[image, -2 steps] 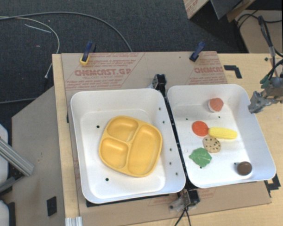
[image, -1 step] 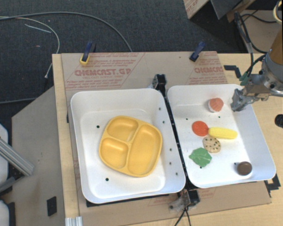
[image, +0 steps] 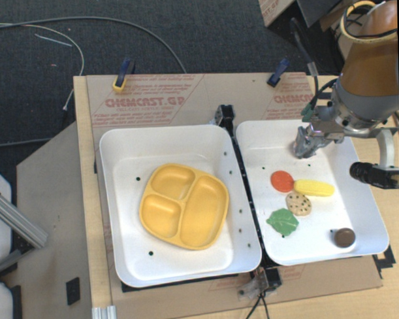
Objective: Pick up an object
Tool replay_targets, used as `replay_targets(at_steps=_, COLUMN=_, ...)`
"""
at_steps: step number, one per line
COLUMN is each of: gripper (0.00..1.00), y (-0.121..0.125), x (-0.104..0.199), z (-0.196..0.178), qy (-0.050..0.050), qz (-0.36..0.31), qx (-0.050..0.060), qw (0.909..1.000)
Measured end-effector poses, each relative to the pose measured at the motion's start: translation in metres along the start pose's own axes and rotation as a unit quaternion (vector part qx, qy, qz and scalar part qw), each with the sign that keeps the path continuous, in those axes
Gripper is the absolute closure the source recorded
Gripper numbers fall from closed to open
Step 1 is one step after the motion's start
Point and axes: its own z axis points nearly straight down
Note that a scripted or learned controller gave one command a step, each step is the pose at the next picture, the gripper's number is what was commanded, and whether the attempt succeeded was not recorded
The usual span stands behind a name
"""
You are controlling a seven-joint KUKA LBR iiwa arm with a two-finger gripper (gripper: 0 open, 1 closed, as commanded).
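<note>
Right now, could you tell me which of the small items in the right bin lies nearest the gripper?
The red round piece: it sits just below the gripper, closer than the yellow piece, cookie, green leaf or brown ball.

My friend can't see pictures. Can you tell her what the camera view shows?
A robot arm's end effector hangs over the right bin, above toy foods: a red tomato, yellow corn, cookie, green leaf and brown ball. The left bin holds a yellow divided plate.

Grey arm reaching from right, pincer (image: 304, 148) pointing down
</note>
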Motion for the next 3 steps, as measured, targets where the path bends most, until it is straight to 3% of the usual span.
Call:
replay_targets(at_steps=2, gripper=1.00, y=0.010, x=0.107, z=0.034, qy=0.000, qz=0.000, qx=0.001, qw=1.0000)
replay_targets(at_steps=3, gripper=1.00, y=0.032, x=0.151, z=0.040, qy=-0.001, qz=0.001, qx=-0.003, qw=1.0000)
